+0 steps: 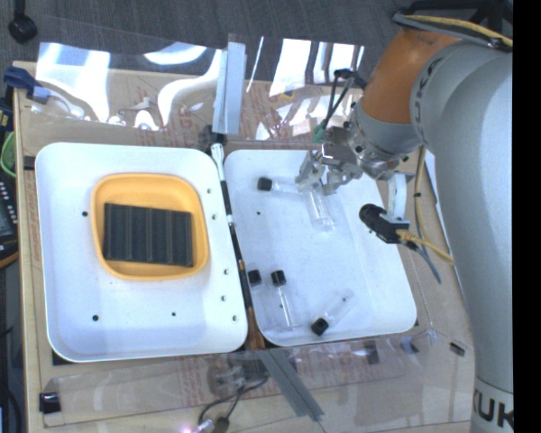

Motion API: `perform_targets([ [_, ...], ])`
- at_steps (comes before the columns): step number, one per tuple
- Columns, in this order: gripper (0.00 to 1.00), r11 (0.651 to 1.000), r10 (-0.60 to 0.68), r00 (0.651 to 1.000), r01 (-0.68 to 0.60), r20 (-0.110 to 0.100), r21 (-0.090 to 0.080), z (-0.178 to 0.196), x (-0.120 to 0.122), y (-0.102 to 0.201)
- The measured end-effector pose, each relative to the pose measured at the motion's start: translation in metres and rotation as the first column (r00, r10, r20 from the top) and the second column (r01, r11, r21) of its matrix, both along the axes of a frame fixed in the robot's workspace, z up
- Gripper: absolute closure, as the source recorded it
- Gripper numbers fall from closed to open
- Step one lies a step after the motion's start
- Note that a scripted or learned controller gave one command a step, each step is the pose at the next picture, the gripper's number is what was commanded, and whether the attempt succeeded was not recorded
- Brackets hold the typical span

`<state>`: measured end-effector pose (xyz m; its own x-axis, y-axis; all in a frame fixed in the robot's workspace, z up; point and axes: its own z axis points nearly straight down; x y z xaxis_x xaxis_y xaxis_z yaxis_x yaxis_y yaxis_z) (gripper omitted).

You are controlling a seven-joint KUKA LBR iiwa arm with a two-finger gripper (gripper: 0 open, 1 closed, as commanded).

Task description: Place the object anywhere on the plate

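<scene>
A yellow plate (97, 215) lies in the left white bin (63, 314), and a black ridged block (153, 234) rests on its middle. Several clear vials with black caps lie in the right white bin (379, 287): one near the top left (265, 185), one at the lower left (279, 280), one at the bottom (321, 326). My gripper (319, 175) hovers over the upper part of the right bin. A clear vial (321, 211) shows just below its tip; whether it is held or lying on the bin floor is unclear.
A loose black cap (253, 278) sits by the right bin's left wall. A black hooked piece (379, 219) with cables hangs off the arm at the right bin's right side. Shiny metal brackets (225, 88) stand behind the bins.
</scene>
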<state>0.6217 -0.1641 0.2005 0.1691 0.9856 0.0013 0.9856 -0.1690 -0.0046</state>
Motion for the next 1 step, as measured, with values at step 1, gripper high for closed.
perform_targets([
  [1, 1.0, 0.978, 0.207, 0.978, -0.207, -0.001, 0.0, -0.0179, -0.0512, 0.0673],
])
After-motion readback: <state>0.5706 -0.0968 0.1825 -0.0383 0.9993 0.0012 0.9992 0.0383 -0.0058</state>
